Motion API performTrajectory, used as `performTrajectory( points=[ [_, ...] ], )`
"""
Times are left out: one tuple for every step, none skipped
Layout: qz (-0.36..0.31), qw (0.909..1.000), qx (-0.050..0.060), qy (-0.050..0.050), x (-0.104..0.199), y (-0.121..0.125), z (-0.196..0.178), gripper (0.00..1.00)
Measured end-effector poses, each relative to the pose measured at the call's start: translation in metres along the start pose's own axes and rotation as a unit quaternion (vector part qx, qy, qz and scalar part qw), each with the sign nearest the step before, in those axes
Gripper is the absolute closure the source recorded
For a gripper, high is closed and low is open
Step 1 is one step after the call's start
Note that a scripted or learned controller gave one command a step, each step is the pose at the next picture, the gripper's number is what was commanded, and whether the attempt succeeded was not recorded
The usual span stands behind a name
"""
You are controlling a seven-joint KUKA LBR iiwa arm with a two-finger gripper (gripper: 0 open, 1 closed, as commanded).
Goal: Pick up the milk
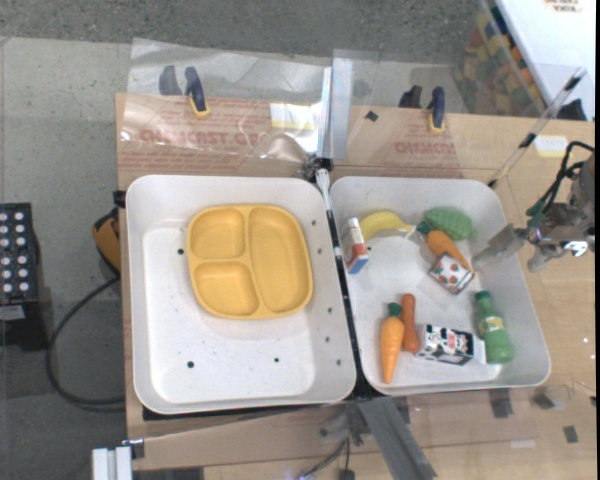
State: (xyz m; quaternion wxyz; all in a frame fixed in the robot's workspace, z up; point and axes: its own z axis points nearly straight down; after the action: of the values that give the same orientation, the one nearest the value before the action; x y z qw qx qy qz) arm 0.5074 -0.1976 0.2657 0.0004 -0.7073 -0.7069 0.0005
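Note:
The milk (448, 344), a small carton with black and white patches, lies on its side near the front of the right bin (516, 268). It rests between an orange carrot (391, 340) and a green bottle (494, 326). My gripper (542, 240) hangs at the right rim of that bin, up and to the right of the milk and well apart from it. Nothing shows in its grasp.
The right bin also holds a white, red and blue carton (354, 243), a banana (385, 225), a broccoli (448, 222), a second carrot (446, 247), a red and white box (450, 274) and a reddish stick (409, 321). A yellow divided plate (250, 260) sits in the left bin (160, 358).

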Motion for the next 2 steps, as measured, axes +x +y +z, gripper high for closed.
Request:
performTrajectory(
  points=[
    [-0.033,0.9995,-0.001,0.000,0.039,0.013,0.173,0.00],
    [-0.173,0.9850,-0.003,0.003,-0.007,-0.025,0.157,0.00]
  ],
)
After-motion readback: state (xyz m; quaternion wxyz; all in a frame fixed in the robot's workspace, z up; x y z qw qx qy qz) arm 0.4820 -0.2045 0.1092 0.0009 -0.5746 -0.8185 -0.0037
